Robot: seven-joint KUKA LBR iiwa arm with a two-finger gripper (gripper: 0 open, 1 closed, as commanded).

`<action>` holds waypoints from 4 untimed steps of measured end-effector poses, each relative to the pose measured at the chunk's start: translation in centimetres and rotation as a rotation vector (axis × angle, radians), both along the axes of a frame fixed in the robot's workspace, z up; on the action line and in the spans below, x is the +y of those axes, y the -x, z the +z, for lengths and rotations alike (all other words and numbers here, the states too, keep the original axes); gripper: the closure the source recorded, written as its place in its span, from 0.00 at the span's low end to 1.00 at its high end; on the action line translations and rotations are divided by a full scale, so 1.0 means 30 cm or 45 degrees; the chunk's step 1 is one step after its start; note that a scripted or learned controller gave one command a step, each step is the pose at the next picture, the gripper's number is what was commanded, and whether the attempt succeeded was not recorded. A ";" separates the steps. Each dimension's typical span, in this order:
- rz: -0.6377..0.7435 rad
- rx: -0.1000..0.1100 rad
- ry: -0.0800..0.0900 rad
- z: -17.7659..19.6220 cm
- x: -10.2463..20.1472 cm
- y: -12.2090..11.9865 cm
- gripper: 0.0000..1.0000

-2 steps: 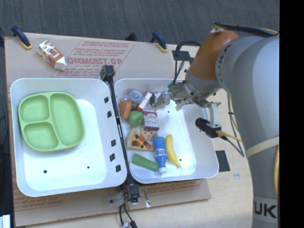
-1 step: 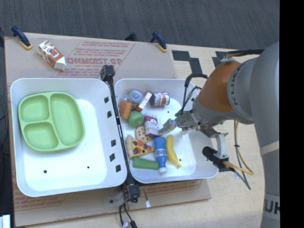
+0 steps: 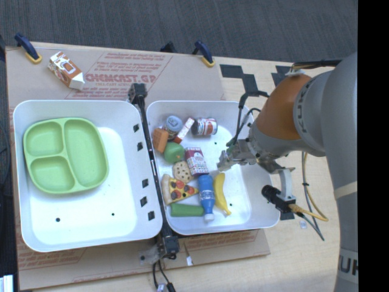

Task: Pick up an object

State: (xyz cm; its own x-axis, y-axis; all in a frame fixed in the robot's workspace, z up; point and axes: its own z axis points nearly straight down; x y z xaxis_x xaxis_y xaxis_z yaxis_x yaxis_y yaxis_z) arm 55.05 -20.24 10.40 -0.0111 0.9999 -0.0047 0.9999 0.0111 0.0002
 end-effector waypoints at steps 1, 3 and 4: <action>-0.010 -0.001 -0.005 0.396 -0.032 0.124 1.00; -0.005 0.002 -0.005 0.377 -0.026 -0.232 1.00; -0.005 0.004 -0.007 0.423 0.150 -0.177 1.00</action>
